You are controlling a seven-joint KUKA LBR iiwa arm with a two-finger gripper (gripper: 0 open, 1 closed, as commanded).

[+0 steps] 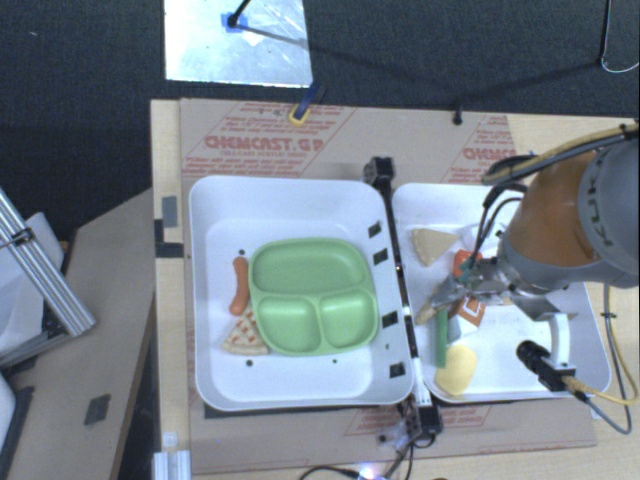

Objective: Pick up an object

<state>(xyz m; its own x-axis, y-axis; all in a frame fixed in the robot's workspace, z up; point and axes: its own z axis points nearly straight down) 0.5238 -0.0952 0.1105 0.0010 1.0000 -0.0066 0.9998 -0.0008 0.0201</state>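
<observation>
At the far left a ribbed metal rail slants beside the counter, a pale, matte board. Farther back, a crinkled square of silver foil lies on the dark, nubby floor. A flat brown cardboard sheet with red printed lettering lies under both bins.

The left bin is smooth white plastic, shallow, with rounded corners. Near its left wall a slim, glossy orange-red sausage lies lengthwise. Below it sits a tan triangular slice with a criss-cross surface, set against the lower left corner of a pale green tray. That tray is a rounded rectangle moulded into one wide compartment at the back and two smaller ones at the front.

The right bin has the same white shell and holds the loose things to be picked. A pale, flat wedge lies at the back left, with a small orange-red lump just beside it. A boxy orange-and-white piece lies in the middle, and a slender green stick is just left of it. A rounded, matte yellow lump rests near the front wall, close to the stick's lower end.

The arm, grey with a coppery orange band, reaches in from the right. Its jaws are low over the cluster around the orange-and-white piece and the stick's upper end. Whether they are open, closed or gripping anything I cannot tell
</observation>
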